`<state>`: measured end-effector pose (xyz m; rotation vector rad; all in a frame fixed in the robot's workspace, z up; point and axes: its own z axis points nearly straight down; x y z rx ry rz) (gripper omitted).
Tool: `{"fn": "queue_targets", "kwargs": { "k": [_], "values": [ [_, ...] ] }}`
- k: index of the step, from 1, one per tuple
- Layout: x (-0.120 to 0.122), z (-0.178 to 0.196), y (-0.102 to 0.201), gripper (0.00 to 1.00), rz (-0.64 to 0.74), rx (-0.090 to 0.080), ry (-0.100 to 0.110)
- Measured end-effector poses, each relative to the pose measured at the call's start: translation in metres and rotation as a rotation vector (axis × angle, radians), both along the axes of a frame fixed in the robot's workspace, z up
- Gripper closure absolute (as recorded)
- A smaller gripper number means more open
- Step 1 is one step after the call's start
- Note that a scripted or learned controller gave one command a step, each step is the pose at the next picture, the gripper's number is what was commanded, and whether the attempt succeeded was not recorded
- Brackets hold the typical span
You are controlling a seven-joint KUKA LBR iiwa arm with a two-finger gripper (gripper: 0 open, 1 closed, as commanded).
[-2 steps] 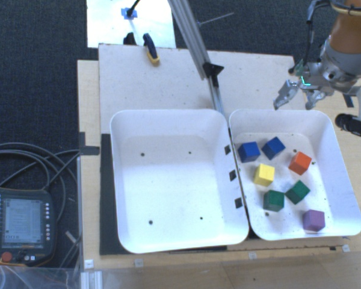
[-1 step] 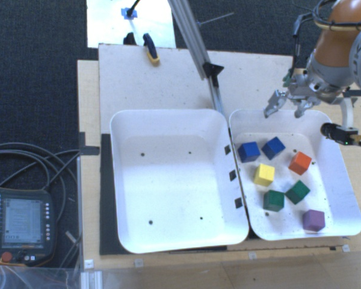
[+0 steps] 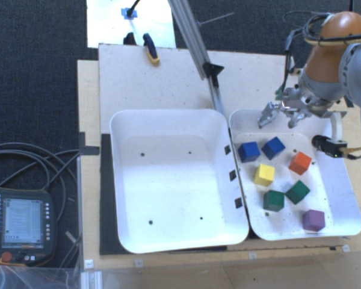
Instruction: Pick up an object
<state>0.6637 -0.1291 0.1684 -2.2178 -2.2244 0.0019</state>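
A pale speckled board (image 3: 168,77) covers the bench, and on it sit two shallow, glossy white plastic bins with rounded corners: the larger left bin (image 3: 168,233) fills the middle of the frame and the right bin (image 3: 349,203) lies against its right rim. A ribbed metal pole (image 3: 189,29) slants down from the top centre to the seam between the bins. The arm (image 3: 343,47), smooth grey with a rounded orange band, enters at the upper right. Its gripper (image 3: 281,118) hangs over the upper edge of the right bin, its two metal fingers spread apart with nothing between them. At the lower left, a grey pendant (image 3: 21,224) with a screen rests on dark carpet, trailing black cables. In the right bin lie seven small matte cubes: two blue cubes (image 3: 249,152) near the top, an orange cube (image 3: 299,162) to their right, a yellow cube (image 3: 265,174) in the middle, two dark green cubes (image 3: 274,200) below it, and a purple cube (image 3: 313,220) at the lower right, all apart from the gripper.
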Motion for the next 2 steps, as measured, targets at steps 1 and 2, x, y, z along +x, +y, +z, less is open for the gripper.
{"fn": "queue_targets", "kwargs": {
  "k": [1,2],
  "values": [
    [-0.003,-0.062,0.003,0.00,0.000,0.001,0.002],
    [-0.001,-0.046,0.002,1.00,0.002,-0.001,-0.005]
  ]
}}
